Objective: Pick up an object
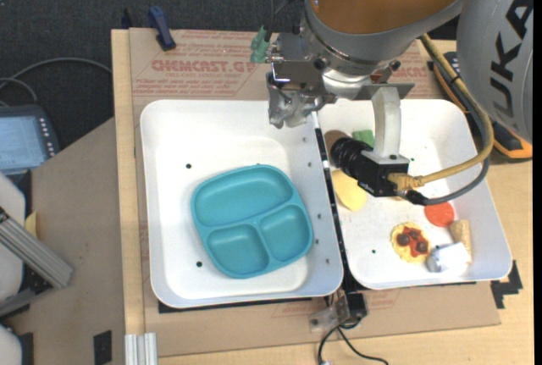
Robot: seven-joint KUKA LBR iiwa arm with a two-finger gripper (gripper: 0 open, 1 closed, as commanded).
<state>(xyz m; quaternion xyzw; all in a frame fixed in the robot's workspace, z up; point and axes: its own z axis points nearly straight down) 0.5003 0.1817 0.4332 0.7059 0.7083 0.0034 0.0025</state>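
Observation:
My gripper (290, 107) hangs over the far end of the ridge between the two bins, just inside the left bin's (165, 185) far right corner. Nothing shows in its grasp. A teal divided plate (250, 219) lies in the middle of the left bin, nearer the camera than the gripper. In the right bin (478, 177) are a pale yellow piece (350, 190) by the ridge, a green piece (364, 136) partly hidden by the robot, an orange-red piece (440, 214), a small round pizza toy (410, 240), a tan piece (461, 231) and a white-grey item (447, 257).
The big orange and grey arm body covers the far part of the right bin. A blue clamp (161, 27) sits at the bench's far left corner. Bare white floor surrounds the plate in the left bin.

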